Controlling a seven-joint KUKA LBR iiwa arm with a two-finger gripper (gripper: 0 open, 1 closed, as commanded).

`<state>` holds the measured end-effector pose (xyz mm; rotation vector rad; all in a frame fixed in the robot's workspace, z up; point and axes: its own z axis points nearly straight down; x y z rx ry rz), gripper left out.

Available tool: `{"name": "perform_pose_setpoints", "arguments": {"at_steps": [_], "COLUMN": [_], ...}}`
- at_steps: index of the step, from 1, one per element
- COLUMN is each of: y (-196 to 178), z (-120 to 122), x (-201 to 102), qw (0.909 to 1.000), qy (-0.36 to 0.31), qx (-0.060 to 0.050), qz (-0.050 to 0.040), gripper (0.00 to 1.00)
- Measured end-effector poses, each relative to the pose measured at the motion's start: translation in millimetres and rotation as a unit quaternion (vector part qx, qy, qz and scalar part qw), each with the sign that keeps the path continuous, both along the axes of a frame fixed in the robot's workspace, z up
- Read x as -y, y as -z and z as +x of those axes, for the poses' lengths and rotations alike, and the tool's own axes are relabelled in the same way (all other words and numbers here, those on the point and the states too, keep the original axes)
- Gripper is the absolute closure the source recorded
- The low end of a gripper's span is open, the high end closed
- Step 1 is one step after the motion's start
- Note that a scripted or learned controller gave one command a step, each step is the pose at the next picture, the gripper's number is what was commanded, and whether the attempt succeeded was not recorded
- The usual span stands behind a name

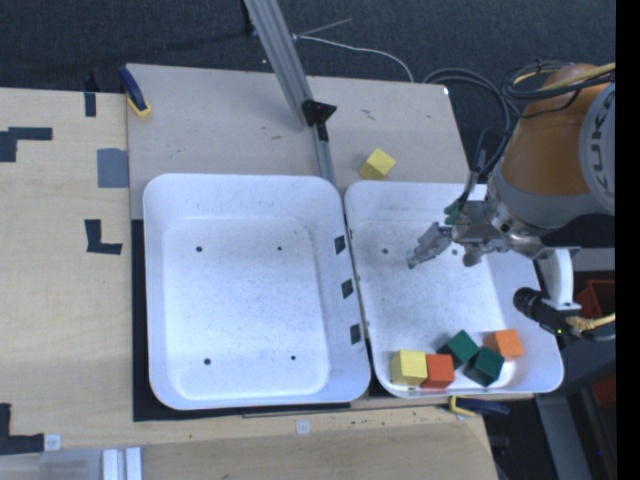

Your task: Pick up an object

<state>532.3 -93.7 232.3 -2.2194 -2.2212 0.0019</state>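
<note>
Several small blocks lie in the near corner of the right bin (400,218): a yellow block (408,366), a red-orange block (438,370), two green blocks (462,347) (487,366) and an orange block (508,343). They are packed close together against the bin's front wall. My gripper (440,258) hangs over the middle of the right bin, well behind the blocks. Its fingers (420,253) are spread open and hold nothing.
The left bin (240,288) sits beside the right one. Another yellow block (378,164) rests on the bench just behind the right bin. A slanted metal rail (285,58) runs down to the gap between the bins. Cables lie at the back right.
</note>
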Motion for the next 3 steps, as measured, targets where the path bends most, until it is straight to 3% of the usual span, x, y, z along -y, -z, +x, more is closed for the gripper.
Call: {"name": "perform_pose_setpoints", "arguments": {"at_steps": [1,2,3], "y": [24.9,41.3,40.6], "z": [40.9,122.4,122.4], "x": [-28.3,-133.8,-176.1], "qw": [1.0000,1.0000,1.0000], "qy": [-0.002,-0.005,-0.002], "qx": [0.000,0.002,0.000], "qz": [-0.0002,0.0011,0.0004], "gripper": [0.00,0.00,0.00]}}
